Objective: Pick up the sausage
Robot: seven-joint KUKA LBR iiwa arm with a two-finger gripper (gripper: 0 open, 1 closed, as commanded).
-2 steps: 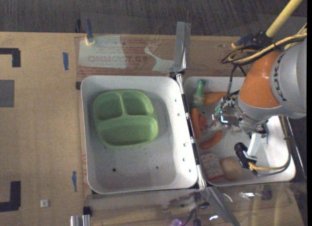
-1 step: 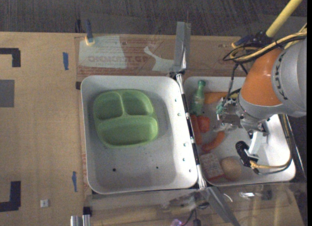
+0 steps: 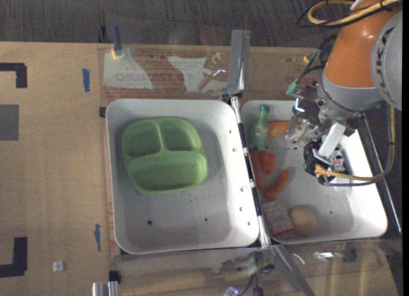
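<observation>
- Left bin [image 3: 128, 224]: white, with a few small dark dots on its floor.
- Right bin [image 3: 364, 218]: white.
- Plate [image 3: 165, 154]: light green all over, plain.
- Bottle [image 3: 259, 128]: green, paler at the cap.
- Sausage [image 3: 278, 184]: reddish orange, plain.
- Red piece [image 3: 264, 162]: bright red, beside a dark green strip.
- Orange piece [image 3: 278, 128]: plain orange.
- Block [image 3: 277, 217]: pinkish, finely speckled, with a red lower edge.
- Round lump [image 3: 303, 219]: tan to light brown.
- Arm [image 3: 367, 26]: orange band over grey.
- Bench [image 3: 51, 179]: pale wood tan, marked with black tape [image 3: 14, 74] and short blue tape [image 3: 85, 80].
- Floor [image 3: 192, 0]: dark grey, finely ribbed.
</observation>
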